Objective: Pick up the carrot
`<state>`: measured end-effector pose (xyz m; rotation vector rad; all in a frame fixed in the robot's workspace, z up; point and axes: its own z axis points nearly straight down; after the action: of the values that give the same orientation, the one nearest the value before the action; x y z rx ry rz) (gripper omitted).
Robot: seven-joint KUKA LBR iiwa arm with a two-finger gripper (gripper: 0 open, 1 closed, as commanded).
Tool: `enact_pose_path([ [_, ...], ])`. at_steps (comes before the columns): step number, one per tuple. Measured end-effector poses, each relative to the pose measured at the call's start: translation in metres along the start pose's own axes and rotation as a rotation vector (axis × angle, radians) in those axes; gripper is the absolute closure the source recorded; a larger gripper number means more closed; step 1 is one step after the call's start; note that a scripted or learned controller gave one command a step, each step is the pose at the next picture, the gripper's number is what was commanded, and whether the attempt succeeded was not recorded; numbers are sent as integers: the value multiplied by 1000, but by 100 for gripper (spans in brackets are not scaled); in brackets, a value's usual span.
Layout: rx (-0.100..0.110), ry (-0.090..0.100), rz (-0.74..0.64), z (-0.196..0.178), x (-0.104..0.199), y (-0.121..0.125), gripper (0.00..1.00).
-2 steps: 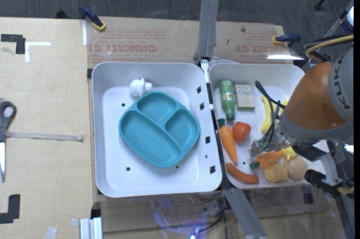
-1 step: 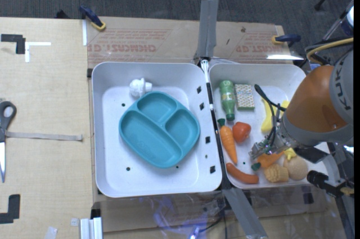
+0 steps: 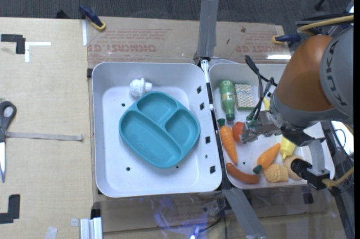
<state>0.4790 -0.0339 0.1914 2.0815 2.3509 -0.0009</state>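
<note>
Jaws: open/closed state can't be read at this angle. Gripper [image 3: 247,134] sits low in the right bin [image 3: 254,68], just beside a carrot [image 3: 228,143] lying along the bin's left wall. Second carrot [image 3: 268,156] nearby. Green bottle [image 3: 226,98] behind. Arm [image 3: 315,77] shows partial "KUK" lettering. Left bin [image 3: 104,136] holds a blue divided plate [image 3: 160,129].
</note>
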Motion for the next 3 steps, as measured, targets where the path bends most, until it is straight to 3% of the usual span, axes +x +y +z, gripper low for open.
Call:
enact_pose_path([
  [1, 0, 0, 1, 0, 0, 0, 0],
  [3, 0, 0, 1, 0, 0, 0, 0],
])
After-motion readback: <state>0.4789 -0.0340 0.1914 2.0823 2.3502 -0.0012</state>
